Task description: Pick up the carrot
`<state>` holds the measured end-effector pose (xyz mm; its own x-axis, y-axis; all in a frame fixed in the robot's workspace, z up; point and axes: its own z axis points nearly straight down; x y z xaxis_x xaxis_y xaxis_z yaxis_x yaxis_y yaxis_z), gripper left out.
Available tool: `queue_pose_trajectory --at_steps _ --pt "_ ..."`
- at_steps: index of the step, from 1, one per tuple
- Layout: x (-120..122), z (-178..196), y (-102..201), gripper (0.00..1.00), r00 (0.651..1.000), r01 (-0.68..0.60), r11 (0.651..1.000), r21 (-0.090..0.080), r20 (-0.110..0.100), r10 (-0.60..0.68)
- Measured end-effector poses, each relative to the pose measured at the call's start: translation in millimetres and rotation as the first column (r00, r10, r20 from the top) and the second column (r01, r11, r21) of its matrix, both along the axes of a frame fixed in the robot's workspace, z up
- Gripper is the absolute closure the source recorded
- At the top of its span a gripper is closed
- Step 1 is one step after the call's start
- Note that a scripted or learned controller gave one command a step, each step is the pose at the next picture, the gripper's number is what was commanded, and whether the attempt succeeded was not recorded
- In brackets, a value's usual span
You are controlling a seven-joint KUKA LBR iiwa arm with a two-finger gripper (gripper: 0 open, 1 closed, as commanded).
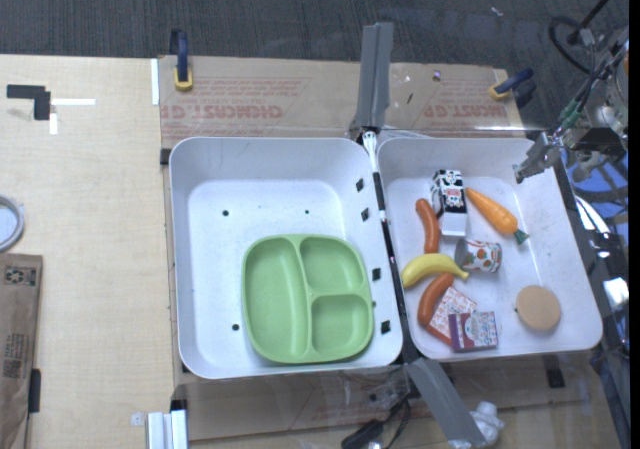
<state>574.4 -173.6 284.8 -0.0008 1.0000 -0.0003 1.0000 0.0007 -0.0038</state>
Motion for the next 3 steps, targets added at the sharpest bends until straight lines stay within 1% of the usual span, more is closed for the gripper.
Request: queue_pose_trajectory --at_steps 1,2,3 --pt "18.2 -122.9 -45.2 0.00 0.985 -0.173 0.985 0.001 0.002 0.173" --pt "42.5 -193.6 -34.0 0.00 0.934 -0.357 0.934 0.001 0.003 0.357" --pt "43.1 -184.5 -34.4 1.00 0.935 -0.355 0.935 0.001 0.005 0.355"
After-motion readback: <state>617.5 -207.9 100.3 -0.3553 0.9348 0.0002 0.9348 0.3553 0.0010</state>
